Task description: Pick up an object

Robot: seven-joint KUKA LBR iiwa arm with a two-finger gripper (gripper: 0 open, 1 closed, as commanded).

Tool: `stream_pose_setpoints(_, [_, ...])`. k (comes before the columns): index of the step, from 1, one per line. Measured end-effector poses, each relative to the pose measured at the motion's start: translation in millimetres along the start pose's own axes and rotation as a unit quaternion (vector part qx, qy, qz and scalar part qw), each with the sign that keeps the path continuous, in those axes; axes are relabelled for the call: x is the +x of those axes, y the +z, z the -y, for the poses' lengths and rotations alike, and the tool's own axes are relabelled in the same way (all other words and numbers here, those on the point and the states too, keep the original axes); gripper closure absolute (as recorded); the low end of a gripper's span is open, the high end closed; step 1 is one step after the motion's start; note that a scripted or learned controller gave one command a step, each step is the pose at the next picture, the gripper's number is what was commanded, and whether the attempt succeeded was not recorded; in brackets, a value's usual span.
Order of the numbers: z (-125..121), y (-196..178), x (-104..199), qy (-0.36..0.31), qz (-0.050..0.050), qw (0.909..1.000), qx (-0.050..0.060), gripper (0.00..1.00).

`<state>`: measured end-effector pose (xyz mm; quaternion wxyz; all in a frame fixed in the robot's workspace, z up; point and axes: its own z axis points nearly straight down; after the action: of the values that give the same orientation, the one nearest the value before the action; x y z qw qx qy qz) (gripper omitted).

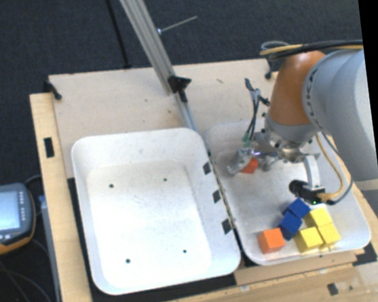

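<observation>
At the left, the left bin (80, 153), white and shallow, apart from the action. Next to it, the right bin (264, 206), with all the task's things inside.

Near the upper left part of that bin, the gripper (245, 162), low over the floor. Directly under it, touching or almost touching, a small red-orange piece (249, 168). Not possible to tell whether open or closed, nor whether already gripping this piece. No visible long axis on the piece, so probably no need to turn the wrist.

Further right and toward the near rim, well apart from the gripper: an orange block (271, 239), then blue blocks (294, 216), then yellow blocks (318, 230), packed together. Probably harder to take than the single piece.
</observation>
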<state>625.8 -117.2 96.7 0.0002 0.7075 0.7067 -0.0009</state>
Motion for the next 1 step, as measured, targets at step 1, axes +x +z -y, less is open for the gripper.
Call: stream_pose_setpoints(1, [-54.0,-1.7,-3.4,-0.003,0.0,1.0,-0.004,0.0])
